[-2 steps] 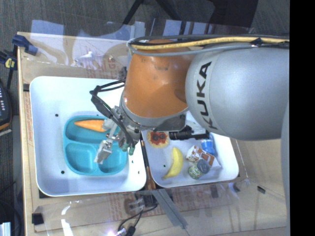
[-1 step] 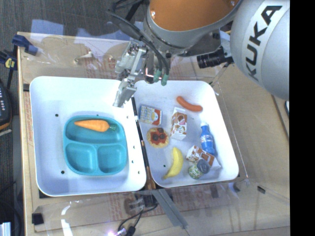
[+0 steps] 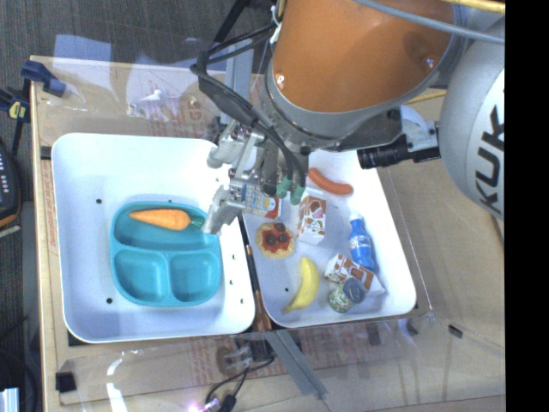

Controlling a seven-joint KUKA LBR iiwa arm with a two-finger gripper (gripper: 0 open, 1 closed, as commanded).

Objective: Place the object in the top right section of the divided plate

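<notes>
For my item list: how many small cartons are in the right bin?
2. One carton stands near the bin's middle, beside the waffle; the other carton lies below the blue bottle. The arm may hide more.

Arm reaching in from two o'clock, wrist near centre.

We see the arm (image 3: 369, 41) fill the upper frame, its orange band widest at twelve o'clock and its grey link off at three o'clock. Our gripper (image 3: 225, 209) hangs below the wrist, pointing toward seven o'clock; we cannot tell its state from here.
</notes>
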